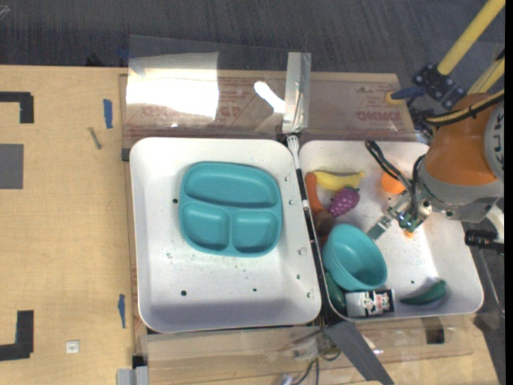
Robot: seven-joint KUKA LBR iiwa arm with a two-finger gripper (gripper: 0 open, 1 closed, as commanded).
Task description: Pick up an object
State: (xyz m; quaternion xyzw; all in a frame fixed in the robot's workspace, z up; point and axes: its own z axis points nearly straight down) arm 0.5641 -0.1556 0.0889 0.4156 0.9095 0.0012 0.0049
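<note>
Contact had not been made: the claw (398,217), its opening too blurred to be judged, was poised just at two o'clock from the teal bowl (356,257).

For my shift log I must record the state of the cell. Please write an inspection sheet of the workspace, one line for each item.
Surface: two shallow white bins, left bin and right bin, on a wooden bench.
Job's things: in the right bin, teal plastic bowl, yellow banana, purple grape bunch, small dark can, dark green curved piece.
Clutter: teal divided plate in the left bin.
Grippers: tool over the right bin; finger state unclear.
Cables: black cable by the wrist.
Surroundings: dark floor.
</note>
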